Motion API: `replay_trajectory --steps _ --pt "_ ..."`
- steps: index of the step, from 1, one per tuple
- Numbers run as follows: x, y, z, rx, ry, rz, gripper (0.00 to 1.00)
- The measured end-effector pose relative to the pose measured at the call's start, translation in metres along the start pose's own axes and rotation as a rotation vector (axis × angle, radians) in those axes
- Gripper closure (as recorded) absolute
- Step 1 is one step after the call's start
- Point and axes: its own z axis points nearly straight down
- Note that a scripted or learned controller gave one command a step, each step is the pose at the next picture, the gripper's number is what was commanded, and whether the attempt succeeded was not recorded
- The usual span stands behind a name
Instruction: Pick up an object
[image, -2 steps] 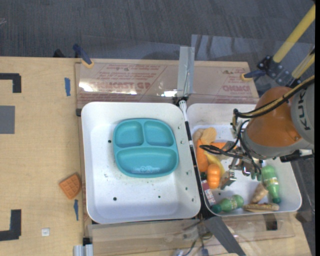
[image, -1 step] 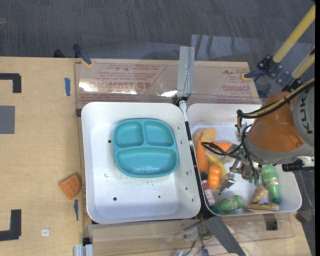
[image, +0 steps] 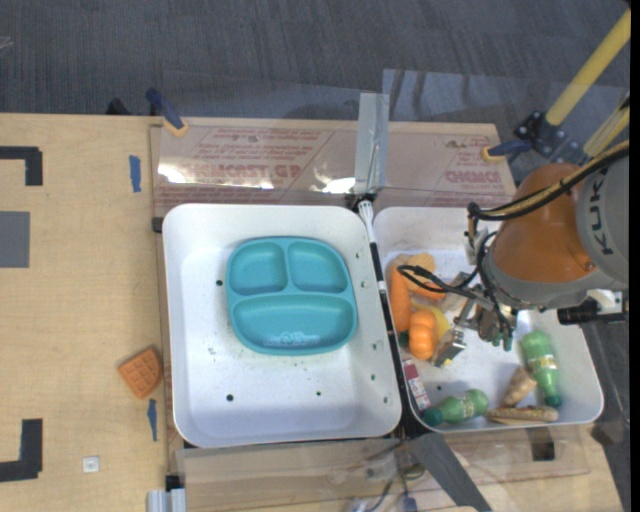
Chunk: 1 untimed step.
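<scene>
The wooden bench (image: 70, 300) spreads out far to the left of the gripper, with black tape marks along its left edge. On it sit two shallow white bins side by side. The left bin (image: 200, 380) lies well to the gripper's left and carries a teal divided plate (image: 291, 296) with three compartments, two small ones toward the back and one long one toward the front.

The arm (image: 560, 235), grey with an orange band, comes in from the right and hangs over the right bin (image: 580, 385). Its gripper (image: 470, 325) is low inside that bin, toward the bin's left half. Cables and metal parts crowd the fingers, so whether they are spread or closed cannot be told, and nothing can be seen clearly held between them.

The loose things lie around the gripper in the right bin. Just to its left, an orange carrot-shaped toy (image: 400, 300) lies along the bin's left wall, and a small orange and yellow fruit (image: 424, 333) sits just beside the gripper's tip, close enough that contact cannot be ruled out. To the gripper's right stands a green bottle (image: 540, 362), near the bin's right side. In front of the gripper, toward the bin's near edge, lies a green vegetable-shaped toy (image: 460, 406), and beside that a tan stick-like piece (image: 522, 412) with a pale lump (image: 520, 384) just behind it.

Far off to the left, on the bare bench beyond the left bin, rests a small orange waffle-like block (image: 141, 371).
</scene>
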Motion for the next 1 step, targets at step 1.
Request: replay_trajectory --steps 1 --pt "-0.0048 -0.0031 0.0004 -0.004 0.002 0.023 0.0"
